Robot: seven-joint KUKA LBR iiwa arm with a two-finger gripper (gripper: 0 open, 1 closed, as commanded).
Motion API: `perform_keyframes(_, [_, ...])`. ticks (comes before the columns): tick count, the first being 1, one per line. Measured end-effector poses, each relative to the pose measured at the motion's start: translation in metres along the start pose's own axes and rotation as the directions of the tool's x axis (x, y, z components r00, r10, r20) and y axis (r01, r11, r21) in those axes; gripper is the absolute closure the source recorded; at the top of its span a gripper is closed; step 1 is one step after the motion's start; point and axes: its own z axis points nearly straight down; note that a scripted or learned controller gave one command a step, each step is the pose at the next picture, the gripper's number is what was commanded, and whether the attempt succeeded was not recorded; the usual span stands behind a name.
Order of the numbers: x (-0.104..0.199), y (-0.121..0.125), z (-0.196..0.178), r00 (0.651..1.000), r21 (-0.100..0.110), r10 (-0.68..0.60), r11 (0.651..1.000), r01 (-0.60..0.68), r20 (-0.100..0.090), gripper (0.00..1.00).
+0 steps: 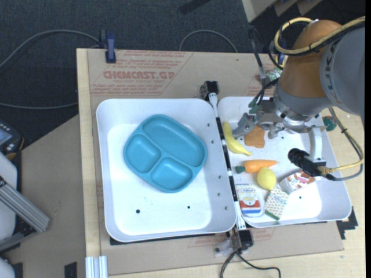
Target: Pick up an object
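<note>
Pincer (259, 126) hangs over right white bin (333, 204) directly above flat orange wedge-shaped piece (254, 138), curved yellow plastic banana (234, 144) just left, long axis near-vertical; jaw state can't tell.

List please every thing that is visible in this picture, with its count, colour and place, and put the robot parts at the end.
bins: 2, white, side by side on the bench
divided plate: 1, blue, in the left bin
banana: 1, yellow, right bin, near its left wall
orange piece: 1, orange, right bin, below the end effector
carrot: 1, orange, right bin, middle
lemon: 1, yellow, right bin, below the carrot
small packets: 3, mostly white, right bin, front
clamp: 1, blue, bench's far edge
arm: 1, grey with orange band, over the right bin
end effector: 1, dark grey, over the right bin's far part
</note>
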Motion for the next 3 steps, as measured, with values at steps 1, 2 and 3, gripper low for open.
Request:
perform_keyframes(1, [-0.049, -0.019, 0.095, 1.0, 0.012, 0.007, 1.0, -0.007, -0.001, 0.0])
perform_keyframes(2, [-0.119, 0.069, -0.011, 1.0, -0.015, 0.002, 1.0, -0.002, 0.007, 0.0])
perform_keyframes(3, [-0.054, 0.006, 0.106, 1.0, 0.014, -0.002, 1.0, 0.002, -0.006, 0.0])
